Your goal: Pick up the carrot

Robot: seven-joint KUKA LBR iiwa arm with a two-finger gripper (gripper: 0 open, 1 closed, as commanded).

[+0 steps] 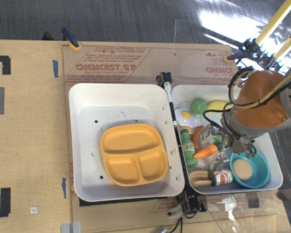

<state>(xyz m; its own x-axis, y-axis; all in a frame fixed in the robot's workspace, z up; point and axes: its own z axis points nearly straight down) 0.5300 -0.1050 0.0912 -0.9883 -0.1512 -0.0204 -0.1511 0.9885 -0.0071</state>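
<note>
1. Carrot point(205, 152): one orange carrot lies tilted in the middle of the right bin point(276, 171), at the lower right of the frame.
2. One gripper point(222, 149) hangs just right of the carrot; whether it is wide or narrow cannot be told.
3. One yellow three-compartment tray point(134, 154) sits in the left bin point(82, 130).
4. Around the carrot: one green ball point(199, 105), one fried egg point(185, 114), one blue bowl point(250, 171), one can point(223, 177).
</note>
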